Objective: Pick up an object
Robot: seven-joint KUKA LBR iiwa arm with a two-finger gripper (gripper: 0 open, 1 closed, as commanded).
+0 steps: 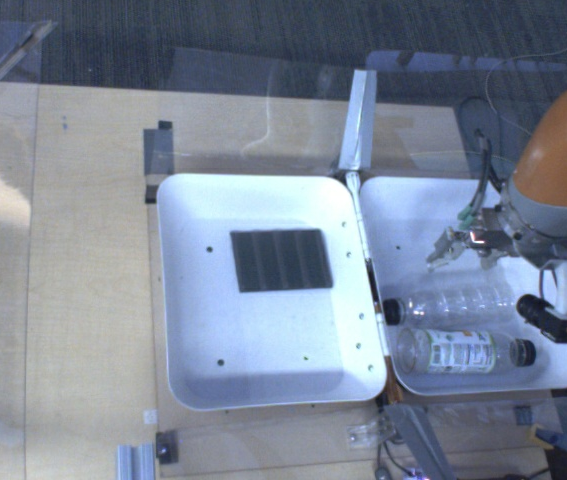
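Observation:
Two clear plastic bottles lie on their sides in the right bin [403,208]. The upper bottle [458,305] has its black cap pointing left. Just in front of it, the lower bottle [460,351] carries a white label and has its black cap pointing right. My gripper [447,248] hangs over the middle of the right bin, just behind the upper bottle and apart from it. Its fingers stand open with nothing between them.
In the left bin [193,318] a dark ribbed rectangular mat [281,260] lies flat near the middle. A raised divider [365,268] separates the two bins. The arm's orange band [563,153] fills the right bin's far right side.

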